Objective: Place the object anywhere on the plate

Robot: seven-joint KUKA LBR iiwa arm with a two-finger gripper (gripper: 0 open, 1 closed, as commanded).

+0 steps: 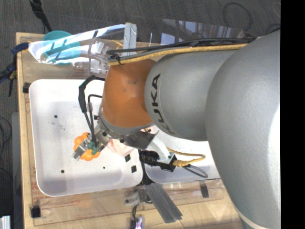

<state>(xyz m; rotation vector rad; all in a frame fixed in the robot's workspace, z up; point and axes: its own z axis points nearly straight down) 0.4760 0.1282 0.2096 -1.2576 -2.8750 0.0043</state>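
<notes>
Arm low over the left bin, gripper at an orange object.

The gripper (87, 148) sits at the lower middle of the left bin (45, 128), right against the orange object (86, 151), which has a green bit at its side. Whether its fingers are spread or pinching the object, I cannot tell. The arm (200, 89) covers most of the right bin (183, 178). A teal thing (55, 37) lies at upper left on the surface (86, 206).

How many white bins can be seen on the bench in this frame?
2. The left bin lies open with an orange object in it; the right bin sits mostly under the arm. The arm may hide other things.
</notes>
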